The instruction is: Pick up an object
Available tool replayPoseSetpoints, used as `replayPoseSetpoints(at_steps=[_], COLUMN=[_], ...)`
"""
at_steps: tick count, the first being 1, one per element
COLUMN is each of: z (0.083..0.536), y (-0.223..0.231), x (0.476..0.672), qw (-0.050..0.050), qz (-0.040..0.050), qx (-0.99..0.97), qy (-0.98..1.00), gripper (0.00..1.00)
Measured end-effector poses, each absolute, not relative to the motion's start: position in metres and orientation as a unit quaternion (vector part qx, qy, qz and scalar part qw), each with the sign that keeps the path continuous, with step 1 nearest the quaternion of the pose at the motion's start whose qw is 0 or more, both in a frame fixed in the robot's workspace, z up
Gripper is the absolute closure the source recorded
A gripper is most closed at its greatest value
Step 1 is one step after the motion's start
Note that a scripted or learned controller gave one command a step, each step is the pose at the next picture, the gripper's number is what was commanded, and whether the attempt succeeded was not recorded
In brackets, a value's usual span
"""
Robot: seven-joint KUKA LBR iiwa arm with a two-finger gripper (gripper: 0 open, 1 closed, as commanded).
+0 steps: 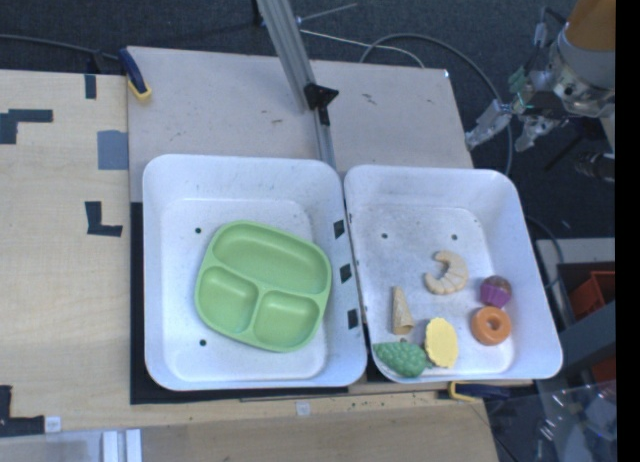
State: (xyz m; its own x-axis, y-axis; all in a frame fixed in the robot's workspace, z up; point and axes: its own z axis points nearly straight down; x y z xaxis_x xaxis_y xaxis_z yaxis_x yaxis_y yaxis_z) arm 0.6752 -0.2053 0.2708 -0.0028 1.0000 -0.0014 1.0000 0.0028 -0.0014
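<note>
The gripper (pixel 515 122) hangs well beyond the right bin (pixel 520 205), fingers spread and holding nothing. A croissant (pixel 447 273) lies inside that bin.

no readable text, labels, brands, numbers or signs on anything in view

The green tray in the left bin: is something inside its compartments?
All three compartments of the green tray look bare. It lies in the left bin; whatever is under the tray is covered.
</note>
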Motion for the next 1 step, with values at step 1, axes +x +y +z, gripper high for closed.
replayPoseSetpoints(at_steps=[1], z=[0.2708], y=[-0.2054], x=[0.6752], qw=[0.0], qz=[0.0011], qx=[-0.706], qy=[-0.708], gripper=[0.0])
